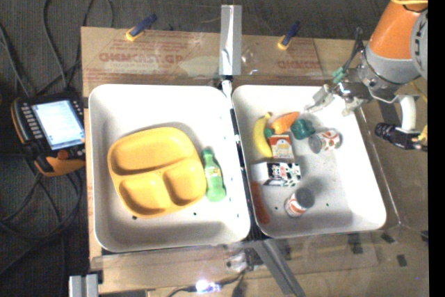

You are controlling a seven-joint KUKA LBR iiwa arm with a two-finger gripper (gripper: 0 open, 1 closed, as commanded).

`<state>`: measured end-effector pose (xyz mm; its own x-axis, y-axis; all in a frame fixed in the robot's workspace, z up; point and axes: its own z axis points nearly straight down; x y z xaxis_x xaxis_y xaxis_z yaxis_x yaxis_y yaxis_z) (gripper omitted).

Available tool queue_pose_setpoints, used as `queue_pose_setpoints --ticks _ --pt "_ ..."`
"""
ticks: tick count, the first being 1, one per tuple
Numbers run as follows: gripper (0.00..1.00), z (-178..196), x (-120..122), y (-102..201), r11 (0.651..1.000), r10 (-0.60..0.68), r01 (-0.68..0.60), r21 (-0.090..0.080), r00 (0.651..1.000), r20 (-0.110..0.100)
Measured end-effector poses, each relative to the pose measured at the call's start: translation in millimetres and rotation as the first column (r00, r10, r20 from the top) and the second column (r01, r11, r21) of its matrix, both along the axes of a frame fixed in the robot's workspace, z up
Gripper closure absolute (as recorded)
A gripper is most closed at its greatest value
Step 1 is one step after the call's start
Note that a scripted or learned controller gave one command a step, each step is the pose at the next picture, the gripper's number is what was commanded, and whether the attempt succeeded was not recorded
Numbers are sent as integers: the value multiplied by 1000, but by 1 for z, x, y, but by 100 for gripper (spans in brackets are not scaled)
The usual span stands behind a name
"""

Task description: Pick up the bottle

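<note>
The bottle [213, 176] is small and green with a pale label. It lies in the left bin [104, 108], pressed against the right edge of a yellow divided tray [154, 169]. My gripper [332, 98] hovers over the back right corner of the right bin [368, 170], far to the right of the bottle. Its fingers are spread open with nothing between them. The grey arm with its orange band [398, 31] reaches in from the upper right.
The right bin holds a banana [261, 137], an orange carrot-like piece [284, 121], a teal object [302, 128], a small red carton [280, 147], a black-and-white carton [283, 172] and two cans [325, 140] [300, 202]. A raised divider [236, 149] separates the bins.
</note>
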<state>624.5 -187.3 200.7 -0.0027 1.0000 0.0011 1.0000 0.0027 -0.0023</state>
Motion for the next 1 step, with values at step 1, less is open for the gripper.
queue_pose_setpoints --ticks 1 --pt "0 -106 -6 -12 987 159 -159 -1 987 3"
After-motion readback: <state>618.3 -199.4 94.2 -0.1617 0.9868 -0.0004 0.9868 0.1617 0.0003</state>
